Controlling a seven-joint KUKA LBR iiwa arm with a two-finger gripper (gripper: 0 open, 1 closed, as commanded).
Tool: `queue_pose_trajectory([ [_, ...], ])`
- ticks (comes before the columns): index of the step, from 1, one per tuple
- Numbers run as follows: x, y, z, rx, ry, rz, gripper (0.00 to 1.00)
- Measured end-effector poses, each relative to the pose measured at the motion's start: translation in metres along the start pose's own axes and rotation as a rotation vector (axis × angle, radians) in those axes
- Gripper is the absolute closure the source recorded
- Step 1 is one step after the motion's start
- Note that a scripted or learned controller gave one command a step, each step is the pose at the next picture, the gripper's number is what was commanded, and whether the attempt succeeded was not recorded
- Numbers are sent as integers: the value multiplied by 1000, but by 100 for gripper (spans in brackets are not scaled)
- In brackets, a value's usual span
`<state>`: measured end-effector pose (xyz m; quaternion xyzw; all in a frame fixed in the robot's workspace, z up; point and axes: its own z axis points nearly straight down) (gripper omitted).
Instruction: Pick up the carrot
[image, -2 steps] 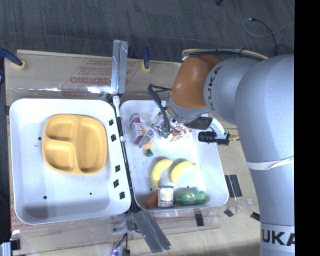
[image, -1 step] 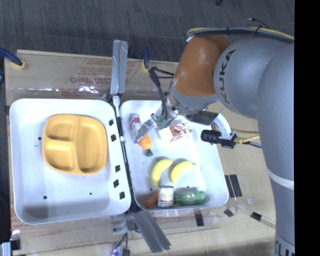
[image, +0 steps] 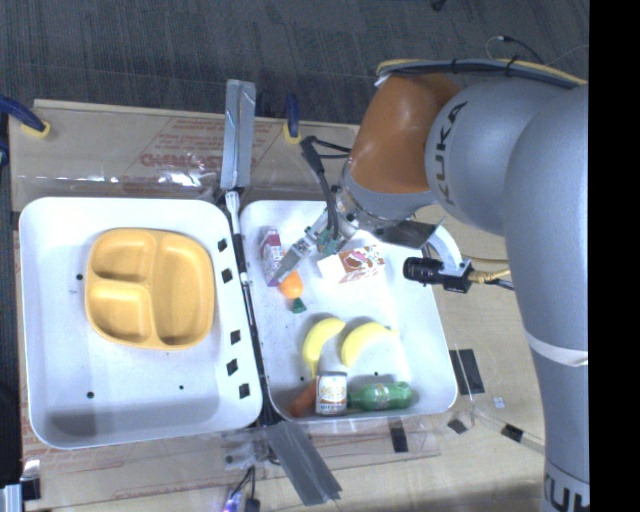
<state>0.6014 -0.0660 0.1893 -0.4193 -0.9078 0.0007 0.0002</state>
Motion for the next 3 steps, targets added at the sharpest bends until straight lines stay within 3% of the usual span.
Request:
queue_pose_trajectory([
  [1, -25, -21, 100, 1, 1, 71, 0],
  [2, -25, -20, 92, 2, 2, 66, 100],
  [3, -49, 32, -2, -1, 0, 55, 100],
])
